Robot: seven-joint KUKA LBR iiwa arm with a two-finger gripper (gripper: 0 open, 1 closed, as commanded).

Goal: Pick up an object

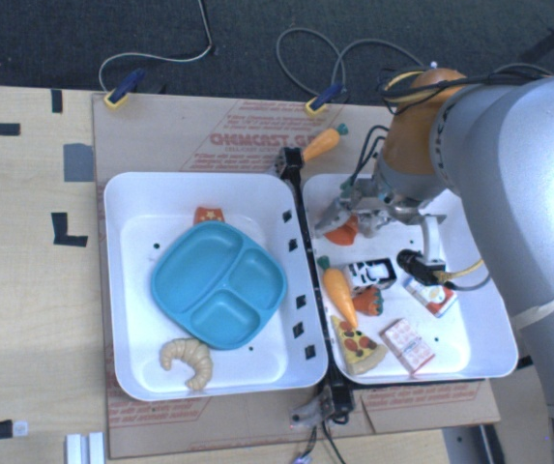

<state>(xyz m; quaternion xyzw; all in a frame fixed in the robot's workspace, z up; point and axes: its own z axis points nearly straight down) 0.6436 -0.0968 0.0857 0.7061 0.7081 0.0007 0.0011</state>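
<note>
- The gripper (365, 211) sits low in the right bin (484, 356), at its far left corner, right over a red-orange piece (342, 230); whether it is wide, narrow or holding I cannot tell
- Best to settle squarely on that piece (nearest target), clear of the divider
- Right bin: carrot (339, 296), pizza slice (356, 342), pink box (407, 344); left bin (127, 259): blue tray (218, 284), croissant (188, 360)
</note>
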